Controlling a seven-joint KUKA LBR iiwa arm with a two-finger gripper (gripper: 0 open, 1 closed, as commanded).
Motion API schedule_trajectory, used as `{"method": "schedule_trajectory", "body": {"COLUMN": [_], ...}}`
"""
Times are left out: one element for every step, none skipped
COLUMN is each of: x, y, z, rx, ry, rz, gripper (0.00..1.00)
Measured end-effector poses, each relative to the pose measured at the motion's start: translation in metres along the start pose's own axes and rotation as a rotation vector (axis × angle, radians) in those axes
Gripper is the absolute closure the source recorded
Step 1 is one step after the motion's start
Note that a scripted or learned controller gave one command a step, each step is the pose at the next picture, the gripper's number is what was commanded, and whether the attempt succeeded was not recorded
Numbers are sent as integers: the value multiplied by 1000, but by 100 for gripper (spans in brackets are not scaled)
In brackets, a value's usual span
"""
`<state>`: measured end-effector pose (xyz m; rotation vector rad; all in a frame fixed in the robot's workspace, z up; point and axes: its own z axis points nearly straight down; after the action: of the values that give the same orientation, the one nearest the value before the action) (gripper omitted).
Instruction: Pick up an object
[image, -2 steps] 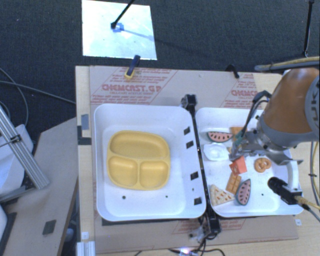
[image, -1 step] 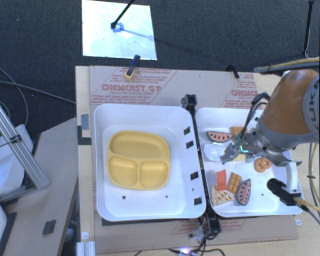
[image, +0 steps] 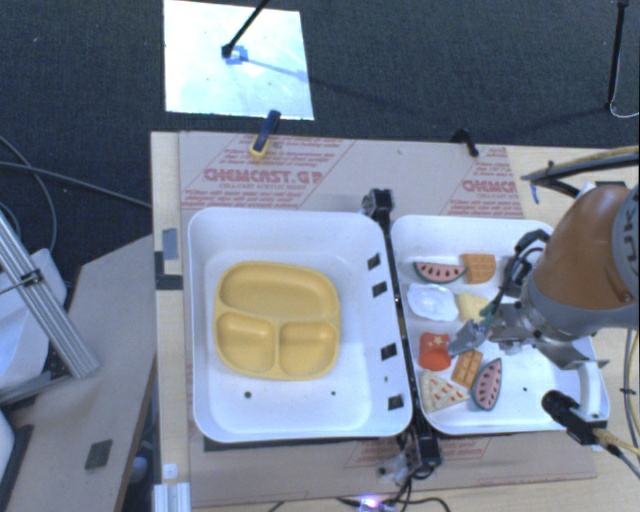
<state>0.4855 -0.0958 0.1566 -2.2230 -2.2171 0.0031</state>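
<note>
My gripper (image: 466, 338) hangs low over the middle of the right bin (image: 530, 405), coming in from the right. Toy foods lie around it. A red tomato piece (image: 434, 351) is just to its left and an orange cracker (image: 467, 367) just below it. A yellow cheese wedge (image: 470, 303) and a white piece (image: 432, 300) sit above it. Near the front edge are a watermelon slice (image: 487, 384) and a sandwich triangle (image: 441, 392). Another watermelon slice (image: 440, 271) and an orange waffle (image: 479, 267) lie at the back. I see nothing held.
The left bin (image: 210, 400) holds a yellow divided plate (image: 277, 318). A black divider with clips (image: 392, 310) runs between the bins. The arm's grey body (image: 590, 270) covers the right bin's right side. A yellow-handled tool (image: 264, 135) lies on the cardboard behind.
</note>
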Motion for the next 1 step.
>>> {"method": "schedule_trajectory", "body": {"x": [9], "y": [0], "z": [55], "rx": [1], "ry": [2], "rz": [-3], "gripper": [0]}}
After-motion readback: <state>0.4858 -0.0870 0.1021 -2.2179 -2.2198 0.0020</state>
